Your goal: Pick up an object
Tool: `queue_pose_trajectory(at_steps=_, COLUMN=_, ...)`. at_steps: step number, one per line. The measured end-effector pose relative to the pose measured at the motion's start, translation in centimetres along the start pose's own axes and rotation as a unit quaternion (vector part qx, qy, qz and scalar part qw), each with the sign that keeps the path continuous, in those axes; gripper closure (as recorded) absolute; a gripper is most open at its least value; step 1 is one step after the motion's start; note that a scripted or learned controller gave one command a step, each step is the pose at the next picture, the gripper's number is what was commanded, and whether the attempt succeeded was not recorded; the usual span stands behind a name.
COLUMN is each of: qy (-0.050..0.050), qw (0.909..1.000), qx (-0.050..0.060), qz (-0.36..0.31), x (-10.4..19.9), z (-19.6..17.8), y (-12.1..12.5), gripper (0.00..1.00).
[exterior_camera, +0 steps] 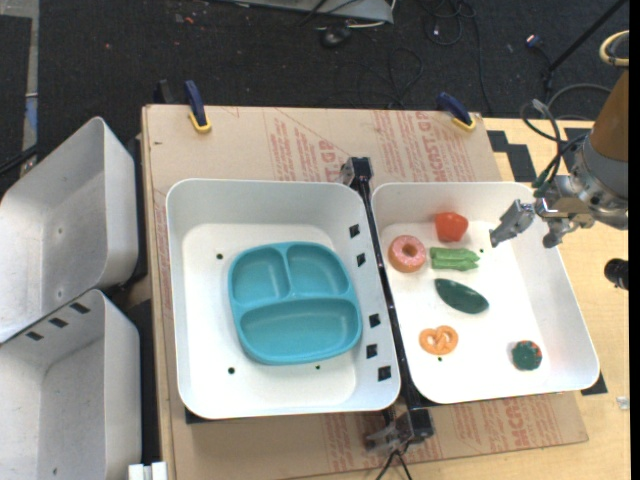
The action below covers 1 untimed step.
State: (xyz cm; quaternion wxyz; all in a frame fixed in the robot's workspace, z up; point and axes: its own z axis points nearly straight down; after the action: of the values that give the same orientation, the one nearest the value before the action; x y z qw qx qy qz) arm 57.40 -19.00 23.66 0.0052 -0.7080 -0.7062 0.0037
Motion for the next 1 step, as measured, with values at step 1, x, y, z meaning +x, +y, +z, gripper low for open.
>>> queue_pose_trajectory(at_steps=1, qy=-0.001, qw=1.0, qx=-0.006, qz=-0.002, x=0.06, z=-0.75, y=0.26, gripper=0.0)
